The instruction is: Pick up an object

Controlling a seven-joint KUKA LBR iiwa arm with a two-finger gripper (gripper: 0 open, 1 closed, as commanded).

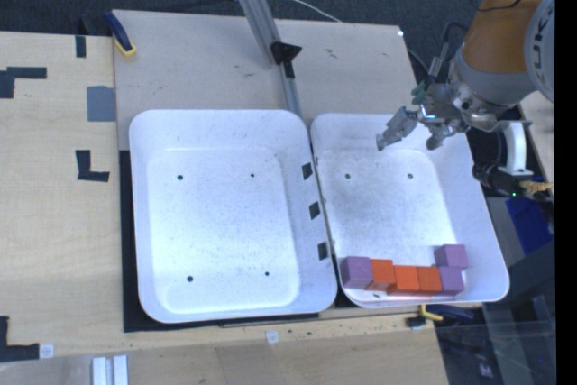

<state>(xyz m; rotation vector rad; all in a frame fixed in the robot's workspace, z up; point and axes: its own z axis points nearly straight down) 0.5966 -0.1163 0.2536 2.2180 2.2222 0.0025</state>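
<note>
The arm [509, 13] reaches in from the right side of the view, its orange band sitting just above the grey wrist, which bends downward and to the left. The gripper [416, 138] hangs below the wrist with its two fingers [394, 132] spread apart and pointing down-left; nothing sits between them, though the fingertips look a little blurred at this angle.
</note>
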